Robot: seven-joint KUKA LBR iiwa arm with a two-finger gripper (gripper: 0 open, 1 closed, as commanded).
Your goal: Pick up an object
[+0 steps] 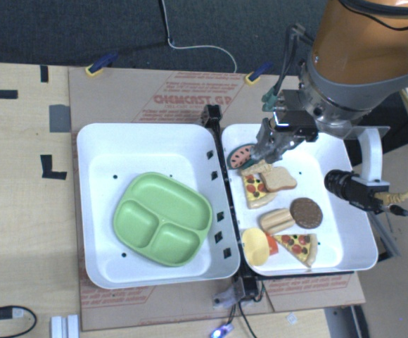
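My gripper (pixel 269 148) hangs low over the back left part of the right bin (pixel 352 253), just above a watermelon slice (pixel 240 155) and a slice of toast (pixel 280 179). Beside the toast lies a pizza slice (pixel 255 188). Further forward in the same bin are a bread roll (pixel 276 220), a brown cookie (pixel 306 213), a yellow piece (pixel 255 246) and a second pizza slice (pixel 297 245). Nothing shows between the fingers from here.
The left bin (pixel 105 146) holds a green divided plate (pixel 162 218). A black divider with clips (pixel 218 182) runs between the bins. A black camera mount (pixel 352 186) juts over the right bin's right side. A cable (pixel 190 44) trails across the back.
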